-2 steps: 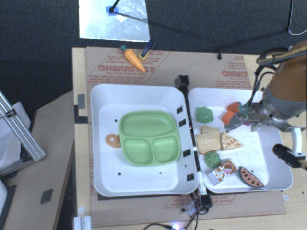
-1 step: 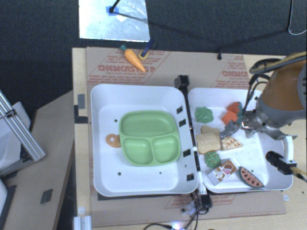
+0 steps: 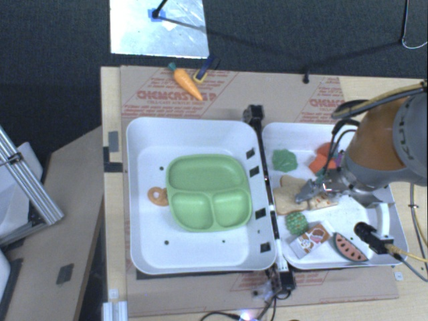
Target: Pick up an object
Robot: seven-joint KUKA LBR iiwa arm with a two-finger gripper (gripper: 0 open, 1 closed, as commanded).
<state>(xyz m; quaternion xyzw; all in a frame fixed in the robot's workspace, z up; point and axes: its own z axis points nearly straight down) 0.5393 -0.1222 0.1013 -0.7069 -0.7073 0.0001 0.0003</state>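
Observation:
My gripper (image 3: 313, 191) hangs low in the right bin (image 3: 334, 131), over a tan bread-like piece (image 3: 289, 194). Whether anything sits between its fingers is hidden by the wrist. Around it lie a green leafy item (image 3: 285, 159), an orange-red piece (image 3: 324, 158), a green broccoli-like item (image 3: 296, 223), a small printed box (image 3: 310, 239) and a watermelon slice (image 3: 349, 246).
The left bin (image 3: 144, 146) holds a green divided plate (image 3: 208, 191) and a small pretzel-shaped ring (image 3: 158, 196). A toy carrot (image 3: 186, 83) lies on the cardboard behind the bins. A black divider (image 3: 262, 179) runs between the bins.

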